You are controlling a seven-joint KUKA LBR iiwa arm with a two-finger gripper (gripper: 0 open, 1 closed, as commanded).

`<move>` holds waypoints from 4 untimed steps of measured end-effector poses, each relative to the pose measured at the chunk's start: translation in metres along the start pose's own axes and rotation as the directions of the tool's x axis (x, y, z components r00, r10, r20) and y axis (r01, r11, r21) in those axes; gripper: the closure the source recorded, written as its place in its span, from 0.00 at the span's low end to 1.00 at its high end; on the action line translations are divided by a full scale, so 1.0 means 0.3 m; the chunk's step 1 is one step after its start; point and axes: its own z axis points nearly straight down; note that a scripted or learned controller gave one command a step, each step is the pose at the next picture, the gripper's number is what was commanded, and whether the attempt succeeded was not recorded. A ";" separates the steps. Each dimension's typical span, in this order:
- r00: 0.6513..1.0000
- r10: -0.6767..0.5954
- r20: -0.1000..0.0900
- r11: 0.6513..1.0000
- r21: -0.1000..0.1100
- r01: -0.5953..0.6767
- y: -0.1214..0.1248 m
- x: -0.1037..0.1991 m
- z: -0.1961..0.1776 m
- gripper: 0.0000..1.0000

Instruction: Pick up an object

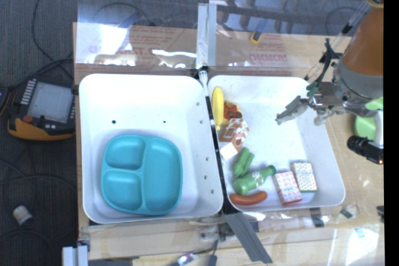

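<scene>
Gripper (298,110) over the right bin (324,152), upper right part of it, coming in from the arm (365,47) at the right edge; its dark fingers (288,115) point left and slightly down over bare white floor, with nothing between them. Whether the jaws stand apart or together cannot be told, as the tips are small and blurred against the bin. Pickable items sit well apart from the gripper, crowded along the bin's left wall and lower edge. Yellow banana (217,105) stands lengthwise against the divider near the top. Just right of it and below, a reddish and white cluster of small toy foods (234,126), its pieces too jumbled to separate. Small white block (228,151) below that cluster, by the wall. Green pickle-shaped piece (242,161), tilted, just beneath. Green bottle (253,180) lying on its side, neck toward the right. Red sausage (248,198) along the bottom rim, touching or nearly touching the bottle. Two small patterned boxes (295,183) side by side in the lower right area, the left one pinkish. Left bin (137,103) holds a teal divided plate (142,174) in its lower half. Orange and black handheld pendant (40,110) on the carpet at far left.
</scene>
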 end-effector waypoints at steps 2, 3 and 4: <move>0.973 0.230 -0.001 0.973 0.002 -0.230 -0.150 -0.022 0.372 0.00; 0.988 0.156 0.000 0.988 0.002 -0.156 -0.193 0.154 0.272 0.00; 0.994 0.106 0.000 0.994 0.001 -0.106 -0.141 0.267 0.234 0.00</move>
